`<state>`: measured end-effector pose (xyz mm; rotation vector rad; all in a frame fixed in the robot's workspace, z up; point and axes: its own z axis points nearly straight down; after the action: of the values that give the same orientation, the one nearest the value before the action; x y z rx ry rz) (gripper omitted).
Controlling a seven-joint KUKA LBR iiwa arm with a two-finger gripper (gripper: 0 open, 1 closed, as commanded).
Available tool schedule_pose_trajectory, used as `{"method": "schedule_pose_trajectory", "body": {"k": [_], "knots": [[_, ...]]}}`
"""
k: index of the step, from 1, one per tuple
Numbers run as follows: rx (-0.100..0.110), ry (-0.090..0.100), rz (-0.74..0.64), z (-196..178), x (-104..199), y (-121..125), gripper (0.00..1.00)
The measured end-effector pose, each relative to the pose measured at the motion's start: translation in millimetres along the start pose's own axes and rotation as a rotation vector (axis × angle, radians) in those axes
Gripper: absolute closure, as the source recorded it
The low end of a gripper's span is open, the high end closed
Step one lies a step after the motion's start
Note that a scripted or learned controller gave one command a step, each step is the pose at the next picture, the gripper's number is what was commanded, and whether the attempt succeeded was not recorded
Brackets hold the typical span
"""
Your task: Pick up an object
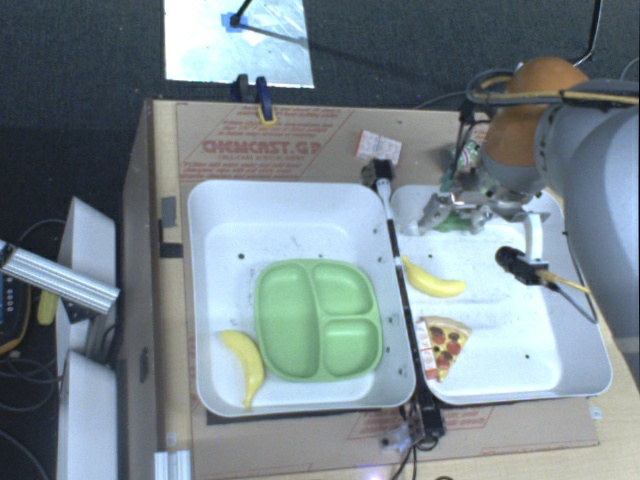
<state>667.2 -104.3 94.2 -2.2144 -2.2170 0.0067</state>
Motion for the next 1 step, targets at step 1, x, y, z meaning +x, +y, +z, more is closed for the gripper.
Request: {"method": "schedule_pose_trajectory", "body": {"k": [1], "knots": [[-0.009,-0.003,0.0,10.6,3.4,-50.9,0.0]]}}
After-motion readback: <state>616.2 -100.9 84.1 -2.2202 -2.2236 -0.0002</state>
